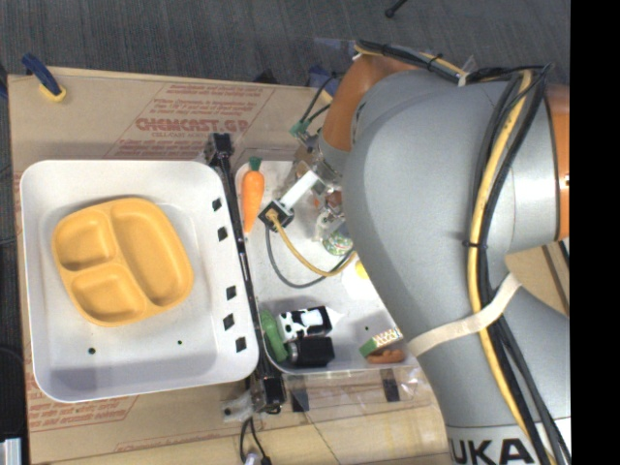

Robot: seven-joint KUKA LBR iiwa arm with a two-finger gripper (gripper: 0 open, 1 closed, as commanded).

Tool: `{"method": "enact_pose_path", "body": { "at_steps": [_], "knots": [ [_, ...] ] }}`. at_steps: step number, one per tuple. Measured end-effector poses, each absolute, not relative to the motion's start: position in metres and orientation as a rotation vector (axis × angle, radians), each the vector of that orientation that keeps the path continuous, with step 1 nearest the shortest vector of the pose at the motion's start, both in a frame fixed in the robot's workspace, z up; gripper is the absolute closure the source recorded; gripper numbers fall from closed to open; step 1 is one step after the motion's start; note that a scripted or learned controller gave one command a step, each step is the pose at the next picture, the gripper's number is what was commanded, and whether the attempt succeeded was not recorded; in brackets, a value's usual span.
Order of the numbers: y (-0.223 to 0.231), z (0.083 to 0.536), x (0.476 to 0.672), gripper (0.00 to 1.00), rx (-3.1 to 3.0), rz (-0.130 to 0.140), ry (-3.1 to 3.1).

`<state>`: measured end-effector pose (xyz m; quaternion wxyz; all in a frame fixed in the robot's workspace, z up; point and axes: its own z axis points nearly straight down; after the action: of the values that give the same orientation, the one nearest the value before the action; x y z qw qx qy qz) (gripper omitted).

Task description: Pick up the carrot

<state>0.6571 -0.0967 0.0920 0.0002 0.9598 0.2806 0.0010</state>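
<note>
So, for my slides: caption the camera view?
Arm over the right bin, carrot in its top-left corner; yellow plate in the left bin.

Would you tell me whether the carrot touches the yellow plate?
Apart. The camera view shows the carrot in the right bin, the yellow plate in the left bin, walls between.

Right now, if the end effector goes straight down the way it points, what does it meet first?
Probably bare floor of the right bin: the end effector hangs beside the carrot, not over it. Depth unclear.
</note>
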Motion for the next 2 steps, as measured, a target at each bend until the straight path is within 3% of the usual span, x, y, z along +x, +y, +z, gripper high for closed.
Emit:
{"method": "enact_pose_path", "body": {
  "at_steps": [1, 2],
  "knots": [
    [-0.034, 0.198, 0.584, 0.00, 3.061, 0.011, 0.723],
    [-0.045, 0.191, 0.610, 0.00, 3.121, -0.005, 0.369]
  ]
}}
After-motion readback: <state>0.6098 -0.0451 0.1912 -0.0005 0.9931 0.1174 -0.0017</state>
